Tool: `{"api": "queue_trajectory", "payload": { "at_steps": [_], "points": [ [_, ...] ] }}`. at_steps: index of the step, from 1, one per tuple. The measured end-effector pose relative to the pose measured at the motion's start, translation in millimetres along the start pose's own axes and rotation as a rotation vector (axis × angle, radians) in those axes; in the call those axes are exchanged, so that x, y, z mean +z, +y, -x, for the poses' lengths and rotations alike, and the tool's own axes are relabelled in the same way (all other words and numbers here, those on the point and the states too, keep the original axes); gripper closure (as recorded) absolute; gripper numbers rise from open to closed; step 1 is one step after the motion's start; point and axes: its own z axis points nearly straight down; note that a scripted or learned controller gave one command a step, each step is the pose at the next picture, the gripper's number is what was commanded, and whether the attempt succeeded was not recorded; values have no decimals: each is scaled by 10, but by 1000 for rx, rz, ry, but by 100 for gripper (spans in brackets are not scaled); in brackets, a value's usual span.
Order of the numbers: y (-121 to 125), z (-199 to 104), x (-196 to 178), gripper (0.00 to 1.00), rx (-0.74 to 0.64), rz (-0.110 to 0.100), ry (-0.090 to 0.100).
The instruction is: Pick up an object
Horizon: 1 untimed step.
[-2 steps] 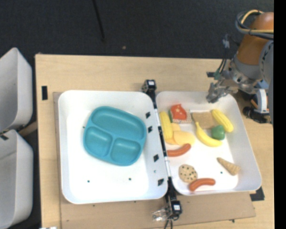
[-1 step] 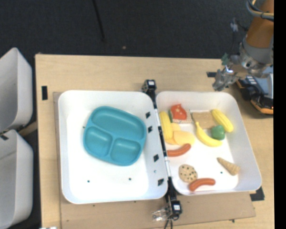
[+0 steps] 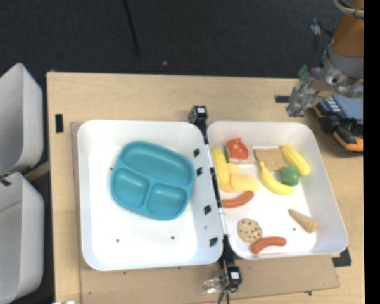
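Nearest to me, along the front of the right bin [image 3: 326, 189], I see a red sausage [image 3: 268, 244] lying close to the front wall, with a speckled cookie [image 3: 249, 229] just behind and to its left. An ice cream cone [image 3: 303, 220] lies on its side toward the right wall.

Farther in, a second red sausage [image 3: 237, 199] rests just in front of a pale yellow slice [image 3: 243, 183]. A long yellow piece [image 3: 220, 168] runs alongside the bin's left wall. A banana [image 3: 274, 182] curves through the middle, and a green round piece [image 3: 289, 175] sits touching it. Behind those I make out a slice of toast [image 3: 270, 158], a corn cob [image 3: 295, 159] to its right, and a red strawberry-like piece [image 3: 237, 149] near the back left corner.

In the left bin [image 3: 95, 233] a teal divided plate [image 3: 152, 180] lies flat, roughly central.

Farthest back, the claw [image 3: 299, 105] hangs over the bare wooden surface [image 3: 145, 97], beyond the right bin's back right corner and well apart from every food piece. I can see nothing between its fingers; whether they are spread or closed I cannot tell from here. The orange band [image 3: 349, 35] sits above it.
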Motion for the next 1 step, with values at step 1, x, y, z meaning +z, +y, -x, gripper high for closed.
{"api": "queue_trajectory", "payload": {
  "at_steps": [1],
  "points": [
    [-277, -469, -63, 100, 4, -4, 1]
  ]
}}
